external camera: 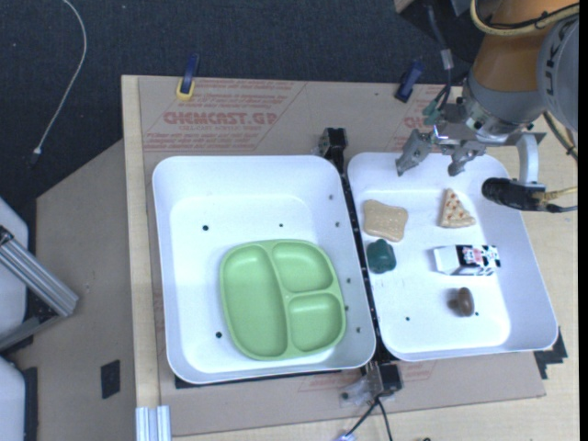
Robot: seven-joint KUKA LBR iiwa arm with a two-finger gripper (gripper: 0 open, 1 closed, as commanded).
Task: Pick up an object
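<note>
My gripper [432, 160] hangs open over the far edge of the right bin [524, 310], with nothing between its two fingers. Below it in that bin lie a tan toast-shaped piece [384, 220], a triangular cracker-like slice [454, 209], a dark green lump [380, 256], a small white carton with black and pink print [467, 259] and a brown pebble-like item [461, 301]. The toast piece and the slice are the nearest to the fingers, both a short way toward the front of them.
The left bin [184, 200] holds a light green divided plate [281, 298] at its front right. A black clip [333, 141] sits at the far end of the seam between the bins. Blue clamps [188, 73] [408, 81] hold the cardboard base.
</note>
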